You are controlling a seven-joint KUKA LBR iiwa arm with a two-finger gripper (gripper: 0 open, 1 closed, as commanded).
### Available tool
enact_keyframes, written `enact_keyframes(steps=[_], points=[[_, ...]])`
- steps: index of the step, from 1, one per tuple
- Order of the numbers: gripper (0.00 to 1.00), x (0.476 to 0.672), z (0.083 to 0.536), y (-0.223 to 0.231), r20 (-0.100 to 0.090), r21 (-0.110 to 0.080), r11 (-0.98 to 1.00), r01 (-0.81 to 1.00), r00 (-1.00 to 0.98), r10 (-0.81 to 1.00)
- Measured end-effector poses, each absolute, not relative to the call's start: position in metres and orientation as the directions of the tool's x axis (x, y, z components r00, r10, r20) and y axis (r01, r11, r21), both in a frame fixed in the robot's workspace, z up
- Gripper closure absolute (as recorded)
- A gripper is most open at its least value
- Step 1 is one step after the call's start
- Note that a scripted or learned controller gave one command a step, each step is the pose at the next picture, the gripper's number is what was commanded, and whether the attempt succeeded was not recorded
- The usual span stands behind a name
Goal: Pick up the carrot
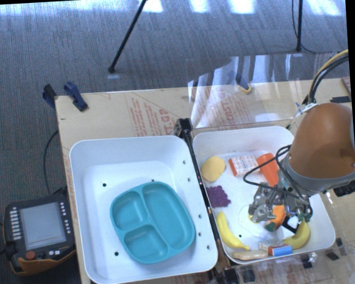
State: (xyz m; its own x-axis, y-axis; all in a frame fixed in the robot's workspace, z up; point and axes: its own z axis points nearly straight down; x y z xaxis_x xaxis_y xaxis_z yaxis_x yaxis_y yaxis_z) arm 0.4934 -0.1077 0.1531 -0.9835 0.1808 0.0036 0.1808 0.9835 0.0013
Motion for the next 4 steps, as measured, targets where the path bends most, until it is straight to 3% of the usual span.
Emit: enact_keyframes(steps=[1,2,3,4], points=[[1.0,0.487,0.187,-0.072,0.001,0.001,0.909,0.418,-0.909,0.418],[1.0,0.485,0.152,-0.117,0.004,-0.001,0.873,0.488,-0.873,0.488],[1.0,0.503,0.217,-0.071,-0.004,0.004,0.868,0.496,-0.868,0.496],[1.0,0.476,0.21,-0.128,0.001,-0.001,0.882,0.472,-0.882,0.472]])
